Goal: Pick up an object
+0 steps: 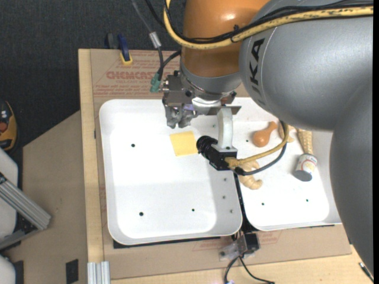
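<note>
A yellow square block [183,143], perhaps a foam or cheese-like toy, lies flat on the floor of the left bin [154,218], in its upper right part, close to the wall that the two bins share. The tool [179,118] hangs just above and beside the block's upper edge, its dark metal body under the orange wrist band [222,28]; whether it is released or clenched cannot be told from this slant, and nothing is seen held in it.

The block looks the nearest candidate for the pick. To do this step well, the arm likely needs to centre over the block rather than over its far edge, and to come down squarely so that both sides are caught at once. The block lies low and flat, so a shallow approach risks only pushing it across the smooth white floor. The black cable fitting [212,152] dangles just beside the block's right edge and could nudge it.

In the right bin [284,218] lie an orange drumstick-shaped toy [263,135], a tan cone-like piece [305,139], a small grey-and-white tube [305,167] and a pale beige piece [253,182], all well apart from the block
</note>
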Action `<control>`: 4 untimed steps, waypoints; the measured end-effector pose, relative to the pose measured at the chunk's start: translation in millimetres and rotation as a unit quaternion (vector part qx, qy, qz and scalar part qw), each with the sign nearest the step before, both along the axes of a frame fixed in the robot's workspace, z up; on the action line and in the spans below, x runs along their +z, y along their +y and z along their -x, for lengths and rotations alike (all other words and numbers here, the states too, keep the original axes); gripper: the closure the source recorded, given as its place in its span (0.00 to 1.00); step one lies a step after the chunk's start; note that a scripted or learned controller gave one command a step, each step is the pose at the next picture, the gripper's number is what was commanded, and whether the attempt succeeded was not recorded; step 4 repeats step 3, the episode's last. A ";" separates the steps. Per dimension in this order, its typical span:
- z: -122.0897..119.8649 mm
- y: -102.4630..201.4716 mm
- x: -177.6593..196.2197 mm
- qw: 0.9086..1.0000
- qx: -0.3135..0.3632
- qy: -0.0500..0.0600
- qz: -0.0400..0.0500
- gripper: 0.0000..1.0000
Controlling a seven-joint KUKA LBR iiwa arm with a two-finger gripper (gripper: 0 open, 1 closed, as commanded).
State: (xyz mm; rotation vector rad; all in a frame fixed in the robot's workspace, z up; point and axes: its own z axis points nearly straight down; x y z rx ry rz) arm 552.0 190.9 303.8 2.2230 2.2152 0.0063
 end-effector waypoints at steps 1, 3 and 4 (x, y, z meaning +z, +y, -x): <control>16.3 34.7 242.3 1.000 0.004 -0.007 -0.004 1.00; 43.4 32.8 -5.3 1.000 0.001 0.009 0.003 1.00; 43.4 32.8 -5.3 1.000 0.001 0.009 0.003 1.00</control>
